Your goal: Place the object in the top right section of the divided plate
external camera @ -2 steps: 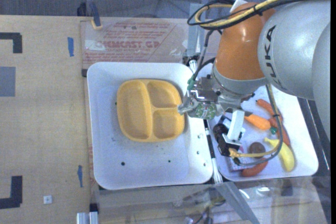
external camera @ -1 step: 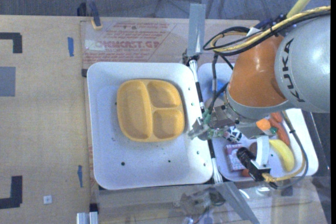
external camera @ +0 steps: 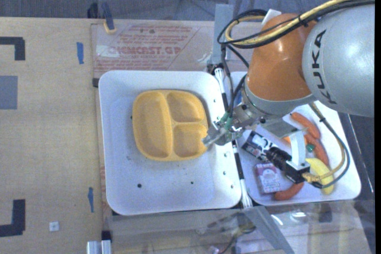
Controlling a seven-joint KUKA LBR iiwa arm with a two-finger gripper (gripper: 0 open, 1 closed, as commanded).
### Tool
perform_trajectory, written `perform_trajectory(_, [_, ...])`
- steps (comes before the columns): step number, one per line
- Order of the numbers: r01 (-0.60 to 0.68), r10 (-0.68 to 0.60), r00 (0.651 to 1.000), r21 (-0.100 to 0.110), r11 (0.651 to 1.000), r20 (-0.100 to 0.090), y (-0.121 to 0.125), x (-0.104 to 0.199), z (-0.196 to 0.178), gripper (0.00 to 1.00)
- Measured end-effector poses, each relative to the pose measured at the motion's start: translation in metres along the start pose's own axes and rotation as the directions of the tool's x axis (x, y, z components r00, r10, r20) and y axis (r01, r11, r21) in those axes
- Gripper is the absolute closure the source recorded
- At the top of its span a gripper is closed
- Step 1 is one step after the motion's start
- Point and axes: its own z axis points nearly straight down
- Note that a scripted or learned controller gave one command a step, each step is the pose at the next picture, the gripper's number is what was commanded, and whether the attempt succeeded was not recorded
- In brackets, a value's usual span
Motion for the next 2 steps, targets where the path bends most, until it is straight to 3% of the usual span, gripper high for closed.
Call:
perform_trajectory(1, [0.117, -0.117, 0.993, -0.002, 0.993, 0.001, 0.023, -0.02, -0.003, 1.0])
perform_trajectory(2, [0.163, -0.163, 0.987, 0.001, 0.987, -0.001, 0.01, -0.015, 0.027, 1.0])
